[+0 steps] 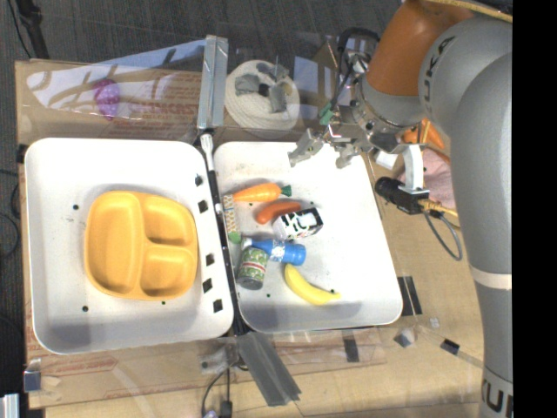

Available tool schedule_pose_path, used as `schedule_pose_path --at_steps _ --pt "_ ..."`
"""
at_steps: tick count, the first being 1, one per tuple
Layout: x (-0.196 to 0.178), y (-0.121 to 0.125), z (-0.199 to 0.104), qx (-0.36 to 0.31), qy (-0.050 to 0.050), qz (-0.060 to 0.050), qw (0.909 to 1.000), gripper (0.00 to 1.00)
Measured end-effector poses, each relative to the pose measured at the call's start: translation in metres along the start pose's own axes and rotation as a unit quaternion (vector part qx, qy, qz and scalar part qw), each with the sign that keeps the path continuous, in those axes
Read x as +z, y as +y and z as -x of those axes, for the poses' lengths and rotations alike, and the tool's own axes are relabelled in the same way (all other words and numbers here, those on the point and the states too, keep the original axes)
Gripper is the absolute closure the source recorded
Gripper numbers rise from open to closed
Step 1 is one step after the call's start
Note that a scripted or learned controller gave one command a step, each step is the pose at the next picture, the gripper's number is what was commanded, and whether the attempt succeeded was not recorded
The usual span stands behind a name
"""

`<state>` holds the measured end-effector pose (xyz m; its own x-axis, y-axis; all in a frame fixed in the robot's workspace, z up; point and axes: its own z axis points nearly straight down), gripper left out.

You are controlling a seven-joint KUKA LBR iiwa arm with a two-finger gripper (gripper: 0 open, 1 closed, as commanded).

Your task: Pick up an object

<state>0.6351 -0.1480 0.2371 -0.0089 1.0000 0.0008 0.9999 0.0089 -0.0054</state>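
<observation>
Pincer spread wide, holding nothing, above the right bin's far edge.
Toward that bin's near-left: carrot, red sausage, blue bottle, green can, banana. Left bin carries a yellow tray.

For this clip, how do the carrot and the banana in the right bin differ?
The carrot is orange with a green tip; the banana is plain yellow. The carrot lies near the middle of the right bin, almost level in the view, while the banana lies nearer the bin's front edge, slanting and curved. The carrot sits against a red item; the banana lies apart from its neighbours. Both rest loose in the same bin, away from the gripper.
</observation>
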Motion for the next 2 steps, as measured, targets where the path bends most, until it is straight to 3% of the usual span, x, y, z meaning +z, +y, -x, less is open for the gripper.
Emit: schedule_pose_path --at_steps 1,2 --pt "0.115 0.009 -0.027 -0.057 0.000 0.000 0.9984 0.00" --pt "0.145 -0.011 0.000 -0.070 0.000 0.001 0.9976 0.00"
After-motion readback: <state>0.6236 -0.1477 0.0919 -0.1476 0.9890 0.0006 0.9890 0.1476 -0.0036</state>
